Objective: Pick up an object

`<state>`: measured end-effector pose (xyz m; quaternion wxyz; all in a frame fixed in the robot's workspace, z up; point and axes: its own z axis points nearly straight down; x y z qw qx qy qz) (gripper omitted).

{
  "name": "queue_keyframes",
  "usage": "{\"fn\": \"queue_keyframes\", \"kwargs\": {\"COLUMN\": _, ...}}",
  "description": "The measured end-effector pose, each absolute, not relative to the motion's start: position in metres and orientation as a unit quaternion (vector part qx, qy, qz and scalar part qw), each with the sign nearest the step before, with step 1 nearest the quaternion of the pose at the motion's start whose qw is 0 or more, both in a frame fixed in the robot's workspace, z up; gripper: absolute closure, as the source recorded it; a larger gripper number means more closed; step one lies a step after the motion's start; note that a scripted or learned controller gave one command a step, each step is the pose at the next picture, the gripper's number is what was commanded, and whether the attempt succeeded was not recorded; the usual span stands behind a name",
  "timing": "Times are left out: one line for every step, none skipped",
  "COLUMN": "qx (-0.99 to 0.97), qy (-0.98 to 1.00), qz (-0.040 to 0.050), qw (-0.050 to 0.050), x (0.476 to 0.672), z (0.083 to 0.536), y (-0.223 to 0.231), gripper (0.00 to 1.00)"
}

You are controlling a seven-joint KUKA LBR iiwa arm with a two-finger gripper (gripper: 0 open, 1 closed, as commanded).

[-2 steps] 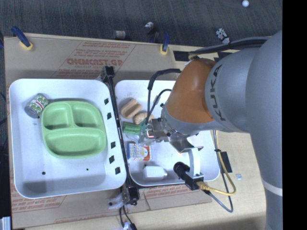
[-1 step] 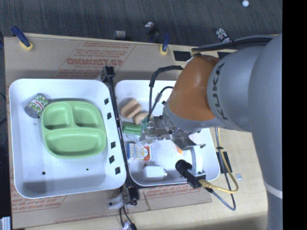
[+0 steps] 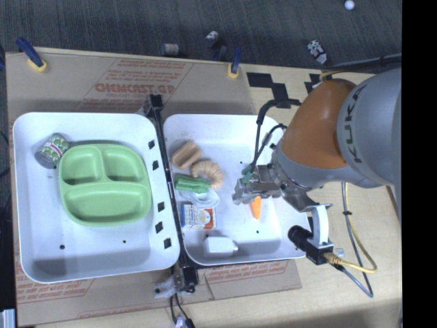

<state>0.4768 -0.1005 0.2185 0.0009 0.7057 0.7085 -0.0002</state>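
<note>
Orange is what catches the eye first, the broad band on the grey arm (image 3: 341, 132) reaching in from the right and hanging over the right bin (image 3: 225, 125). Below it the gripper (image 3: 251, 190) is down in that bin, right at a small orange carrot-like piece (image 3: 256, 207) lying on the white floor near the bin's right side, and the metal of the tool sits just above and touching or nearly touching its upper end. Whether the fingers are apart or closed, I cannot tell from up here, the wrist covers too much, and I can't say the carrot piece is gripped. Over to the left in the same bin there's a cluster: two tan bread-like pieces (image 3: 184, 154) near the divider, a curled croissant shape (image 3: 210, 172) just beside them, a green item (image 3: 191, 183) lying under those, a small carton with red print (image 3: 199, 216) below that, and a white block (image 3: 220, 245) near the front wall. Left bin (image 3: 34, 251) now, and it carries a green compartment tray (image 3: 106, 183) sitting flat, with a small can (image 3: 51, 149) on its side tucked at the tray's upper left corner, touching or just beside it
</note>
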Motion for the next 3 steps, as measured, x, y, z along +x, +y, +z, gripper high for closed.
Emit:
{"fn": "queue_keyframes", "kwargs": {"qx": 0.704, "qy": 0.71, "qz": 0.0009, "qw": 0.002, "x": 0.478, "z": 0.229, "y": -0.1, "gripper": 1.0}}
{"fn": "queue_keyframes", "kwargs": {"qx": 0.702, "qy": 0.712, "qz": 0.0017, "qw": 0.004, "x": 0.48, "z": 0.239, "y": -0.1, "gripper": 1.0}}
{"fn": "queue_keyframes", "kwargs": {"qx": 0.704, "qy": 0.71, "qz": 0.0001, "qw": 0.0, "x": 0.478, "z": 0.236, "y": -0.025, "gripper": 1.0}}
